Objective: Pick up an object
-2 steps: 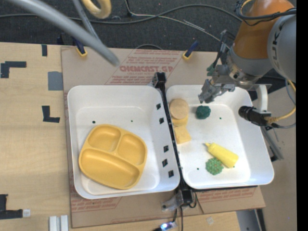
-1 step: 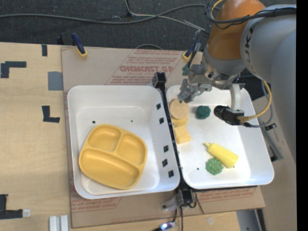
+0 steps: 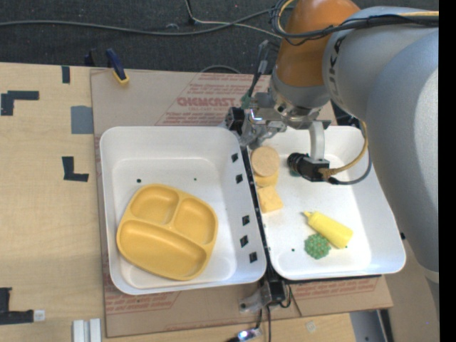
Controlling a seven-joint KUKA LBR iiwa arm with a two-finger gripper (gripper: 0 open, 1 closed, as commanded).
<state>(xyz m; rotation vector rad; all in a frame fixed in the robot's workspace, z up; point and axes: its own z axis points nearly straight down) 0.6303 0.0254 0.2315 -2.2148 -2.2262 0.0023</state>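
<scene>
Arm (image 3: 385,84): we see it reach in from the right, grey and bulky, with the orange band (image 3: 313,27) above the wrist over the far left corner of the right bin.
Tabletop (image 3: 43,191): we see pale wood with dark tape marks on the left, and a brown cardboard sheet (image 3: 192,102) lying under both bins.
Left bin (image 3: 117,148): we see a shallow white bin that carries the yellow divided plate.
Right bin (image 3: 370,212): we see a white bin touching the left bin along a shared wall, and it carries the small objects.
Yellow divided plate (image 3: 167,230): we find it in the near half of the left bin, tilted a little, three compartments showing.
Pincer (image 3: 262,135): we see it just above the round tan piece at the far left of the right bin; we cannot tell how far it is open, nor whether it grips anything.
Round tan piece (image 3: 265,162): we see it beside the shared wall, right under the pincer.
Yellow bottle (image 3: 329,228): we see it lying tilted near the near edge of the right bin.
Pale yellow block (image 3: 270,200): we see it just nearer than the round tan piece.
Green lump (image 3: 317,246): we see it touching the yellow bottle on its near left side.
</scene>
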